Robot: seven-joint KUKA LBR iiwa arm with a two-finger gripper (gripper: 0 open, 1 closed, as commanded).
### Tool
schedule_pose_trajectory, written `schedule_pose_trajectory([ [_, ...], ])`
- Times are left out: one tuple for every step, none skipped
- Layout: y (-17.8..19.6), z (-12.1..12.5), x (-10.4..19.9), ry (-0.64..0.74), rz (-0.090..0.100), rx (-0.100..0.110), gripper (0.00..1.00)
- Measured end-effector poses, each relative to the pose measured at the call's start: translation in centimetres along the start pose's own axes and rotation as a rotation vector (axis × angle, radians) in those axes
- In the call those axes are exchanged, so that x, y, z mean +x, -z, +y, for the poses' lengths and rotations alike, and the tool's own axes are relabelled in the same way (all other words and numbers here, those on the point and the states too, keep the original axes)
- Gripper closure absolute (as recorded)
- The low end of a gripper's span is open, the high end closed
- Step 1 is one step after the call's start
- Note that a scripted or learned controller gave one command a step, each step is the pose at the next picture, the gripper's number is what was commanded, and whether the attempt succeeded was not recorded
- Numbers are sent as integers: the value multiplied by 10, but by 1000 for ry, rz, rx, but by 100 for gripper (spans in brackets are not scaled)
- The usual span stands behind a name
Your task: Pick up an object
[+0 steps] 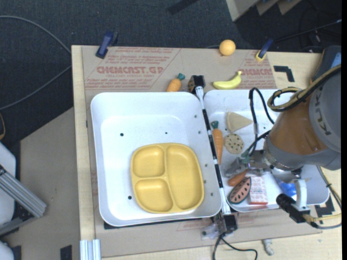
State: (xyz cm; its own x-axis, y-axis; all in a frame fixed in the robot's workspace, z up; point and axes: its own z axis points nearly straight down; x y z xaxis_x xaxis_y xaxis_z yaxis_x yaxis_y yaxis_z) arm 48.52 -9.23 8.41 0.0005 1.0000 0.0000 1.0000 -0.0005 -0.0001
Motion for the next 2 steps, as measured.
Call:
schedule_pose_trajectory([
  [10,0,0,-1,-1,-1,100],
  [101,61,97,3,2,-2,100],
])
